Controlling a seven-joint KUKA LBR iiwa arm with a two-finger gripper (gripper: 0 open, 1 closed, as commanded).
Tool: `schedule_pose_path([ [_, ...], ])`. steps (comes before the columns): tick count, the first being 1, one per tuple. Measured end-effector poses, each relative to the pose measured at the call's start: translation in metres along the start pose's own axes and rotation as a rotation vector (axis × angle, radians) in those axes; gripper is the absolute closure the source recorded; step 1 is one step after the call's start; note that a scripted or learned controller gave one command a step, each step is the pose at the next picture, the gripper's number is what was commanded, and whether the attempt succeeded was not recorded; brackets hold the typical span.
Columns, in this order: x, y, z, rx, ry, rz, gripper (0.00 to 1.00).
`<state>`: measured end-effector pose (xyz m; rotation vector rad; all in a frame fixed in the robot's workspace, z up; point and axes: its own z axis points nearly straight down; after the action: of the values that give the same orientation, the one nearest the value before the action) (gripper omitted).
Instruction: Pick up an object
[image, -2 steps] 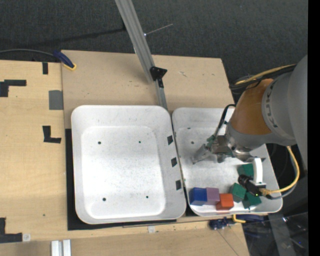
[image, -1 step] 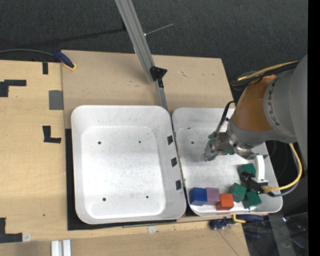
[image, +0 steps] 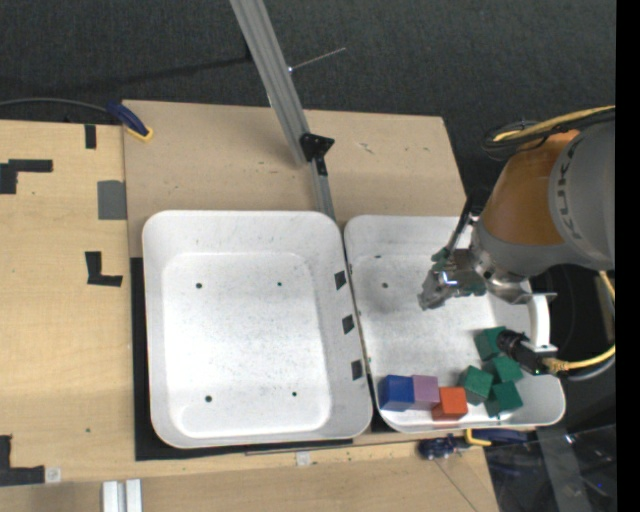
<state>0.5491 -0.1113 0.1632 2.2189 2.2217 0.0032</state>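
Observation:
My gripper (image: 438, 288) hangs over the middle of the right bin (image: 400, 250), well above its floor. Nothing shows between its fingers. Along the bin's front edge lie a blue block (image: 397, 390), a lilac block (image: 425, 388) and an orange block (image: 452, 402). Green blocks (image: 497, 368) are clustered at the front right corner, just below and right of the gripper.
The left bin (image: 240, 320) sits beside the right one, sharing a middle rim. A slanted metal rail (image: 285, 90) runs from the top down to the bins' junction. The grey and orange arm (image: 545, 215) covers the right bin's right side.

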Motion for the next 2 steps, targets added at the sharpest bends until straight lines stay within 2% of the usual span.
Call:
schedule_pose_path([
  [2,0.008,0.002,-0.125,-0.004,-0.001,-0.002,1.0],
])
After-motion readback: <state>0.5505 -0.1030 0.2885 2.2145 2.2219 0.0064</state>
